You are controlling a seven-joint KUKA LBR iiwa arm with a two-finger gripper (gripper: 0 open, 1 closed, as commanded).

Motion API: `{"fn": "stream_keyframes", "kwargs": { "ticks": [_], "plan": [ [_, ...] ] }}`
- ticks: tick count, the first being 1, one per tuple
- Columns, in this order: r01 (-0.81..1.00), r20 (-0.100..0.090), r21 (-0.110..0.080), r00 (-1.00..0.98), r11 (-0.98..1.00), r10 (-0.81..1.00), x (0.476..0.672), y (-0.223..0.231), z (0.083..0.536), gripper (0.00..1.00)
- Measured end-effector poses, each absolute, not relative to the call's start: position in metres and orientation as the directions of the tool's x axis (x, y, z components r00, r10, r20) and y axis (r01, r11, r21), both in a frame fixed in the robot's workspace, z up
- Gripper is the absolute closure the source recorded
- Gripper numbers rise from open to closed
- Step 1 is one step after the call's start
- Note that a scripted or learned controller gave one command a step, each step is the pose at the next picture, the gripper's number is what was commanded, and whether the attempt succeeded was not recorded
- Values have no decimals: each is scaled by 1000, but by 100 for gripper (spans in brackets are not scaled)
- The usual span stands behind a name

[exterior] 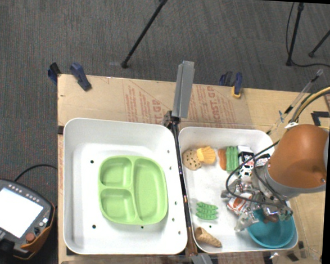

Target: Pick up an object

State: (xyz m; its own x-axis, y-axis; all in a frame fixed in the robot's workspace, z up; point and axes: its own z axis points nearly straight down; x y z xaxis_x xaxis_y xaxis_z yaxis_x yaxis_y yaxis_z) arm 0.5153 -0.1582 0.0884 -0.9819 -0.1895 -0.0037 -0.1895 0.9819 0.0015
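1. My gripper point(248, 218) hangs low in the right bin point(209, 138), over its near right corner, the orange band of my arm point(298, 158) above it.
2. Whether my fingers are apart or together I cannot tell; cables and my wrist crowd the view there.
3. A teal bowl point(273, 235) sits in that bin's near right corner, just beside my gripper.
4. A red-and-white packet point(237, 204), possibly a small carton, lies partly under my wrist.
5. Green pea pods point(207, 210) lie at the right bin's middle, left of my gripper; an ice-cream cone point(209, 237) lies nearer, by the front wall.
6. A cookie point(192, 159), a yellow piece point(206, 154), a carrot point(222, 158) and a green piece point(231, 158) line the right bin's far side.
7. Left of the right bin, the left bin point(80, 134) holds a green divided plate point(133, 189).
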Motion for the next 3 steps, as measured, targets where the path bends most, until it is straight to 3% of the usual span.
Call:
{"fn": "stream_keyframes", "kwargs": {
  "ticks": [1,2,3],
  "plan": [
    [9,1,3,-1000,1000,9,504,-120,87,0],
    [-11,-4,0,-1000,1000,-11,593,-159,88,0],
    [-132,-1,3,-991,991,-132,599,-97,87,0]
  ]
}}
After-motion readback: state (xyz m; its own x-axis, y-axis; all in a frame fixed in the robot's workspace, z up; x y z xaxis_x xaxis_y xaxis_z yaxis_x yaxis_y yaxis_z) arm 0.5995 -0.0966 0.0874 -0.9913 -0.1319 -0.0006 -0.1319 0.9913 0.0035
